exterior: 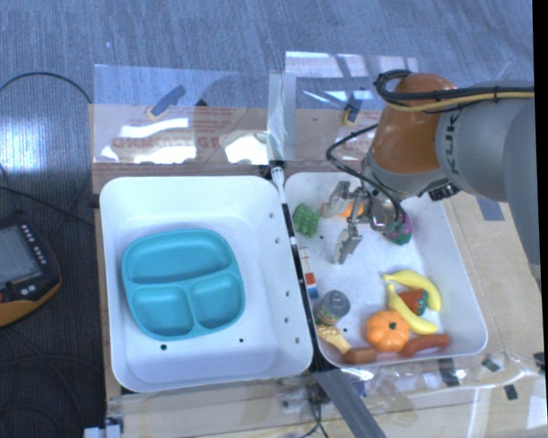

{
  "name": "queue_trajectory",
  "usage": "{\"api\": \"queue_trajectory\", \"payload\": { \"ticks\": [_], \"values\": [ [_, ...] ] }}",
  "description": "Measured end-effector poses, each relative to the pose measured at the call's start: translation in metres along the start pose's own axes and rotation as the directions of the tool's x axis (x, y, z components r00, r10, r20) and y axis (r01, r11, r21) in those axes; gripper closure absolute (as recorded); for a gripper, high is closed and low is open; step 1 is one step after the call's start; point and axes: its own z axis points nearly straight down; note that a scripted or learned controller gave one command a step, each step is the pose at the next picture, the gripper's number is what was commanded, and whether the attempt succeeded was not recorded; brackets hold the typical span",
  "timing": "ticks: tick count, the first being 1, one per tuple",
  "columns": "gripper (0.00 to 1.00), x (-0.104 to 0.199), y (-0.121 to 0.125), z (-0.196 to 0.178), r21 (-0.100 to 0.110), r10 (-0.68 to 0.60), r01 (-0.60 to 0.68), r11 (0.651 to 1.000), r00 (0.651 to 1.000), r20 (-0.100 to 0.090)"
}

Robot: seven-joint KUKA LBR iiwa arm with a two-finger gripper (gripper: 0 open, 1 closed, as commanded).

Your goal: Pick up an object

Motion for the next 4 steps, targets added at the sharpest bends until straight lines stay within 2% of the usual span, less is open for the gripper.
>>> {"api": "queue_trajectory", "payload": {
  "ticks": [1,2,3,4],
  "values": [
    [0.00,0.069,-0.057,-0.002,0.001,-0.232,0.232,0.973,0.973,-0.001],
    [0.00,0.144,-0.066,-0.004,0.002,-0.148,0.148,0.989,0.989,0.004],
    [1.00,0.143,-0.065,-0.013,0.003,-0.149,0.149,0.989,0.989,0.004],
    [1.00,0.098,-0.002,-0.004,0.002,0.149,-0.149,0.989,0.989,0.001]
  ]
}}
